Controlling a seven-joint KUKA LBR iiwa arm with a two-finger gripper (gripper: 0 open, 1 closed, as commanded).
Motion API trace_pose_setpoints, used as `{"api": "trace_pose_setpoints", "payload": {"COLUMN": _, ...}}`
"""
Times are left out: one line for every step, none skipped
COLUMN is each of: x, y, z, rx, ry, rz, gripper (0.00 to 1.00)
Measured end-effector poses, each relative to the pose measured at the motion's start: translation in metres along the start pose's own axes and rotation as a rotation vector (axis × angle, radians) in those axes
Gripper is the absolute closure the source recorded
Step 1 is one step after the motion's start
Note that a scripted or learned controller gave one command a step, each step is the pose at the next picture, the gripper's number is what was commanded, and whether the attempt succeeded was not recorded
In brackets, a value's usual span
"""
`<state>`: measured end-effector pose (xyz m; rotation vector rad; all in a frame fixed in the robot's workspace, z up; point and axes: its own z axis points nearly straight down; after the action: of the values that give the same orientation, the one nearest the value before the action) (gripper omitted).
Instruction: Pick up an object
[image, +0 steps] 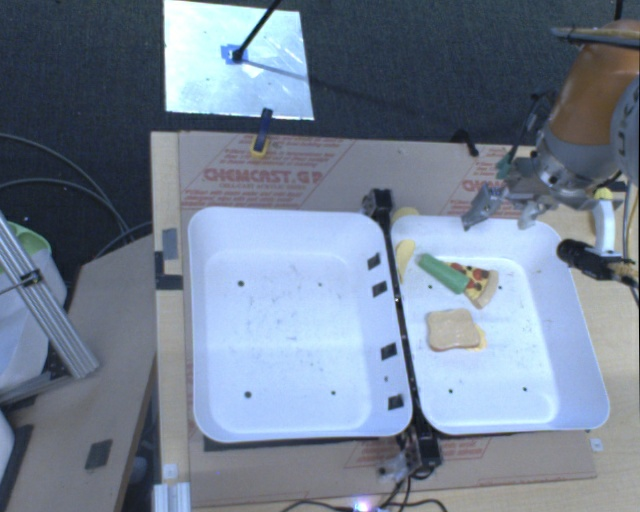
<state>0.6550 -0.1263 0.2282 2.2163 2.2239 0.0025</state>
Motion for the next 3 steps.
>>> {"api": "trace_pose_setpoints", "payload": {"x": -0.050, "y": -0.031, "z": 0.130, "rx": -0.007, "ry": -0.003, "rz": 0.000, "gripper": 0.00}}
{"api": "trace_pose_setpoints", "payload": {"x": -0.029, "y": 0.011, "z": 0.142, "rx": -0.005, "ry": -0.001, "rz": -0.004, "gripper": 0.00}}
{"api": "trace_pose_setpoints", "payload": {"x": 0.040, "y": -0.069, "z": 0.144, "rx": 0.008, "ry": 0.005, "rz": -0.004, "gripper": 0.00}}
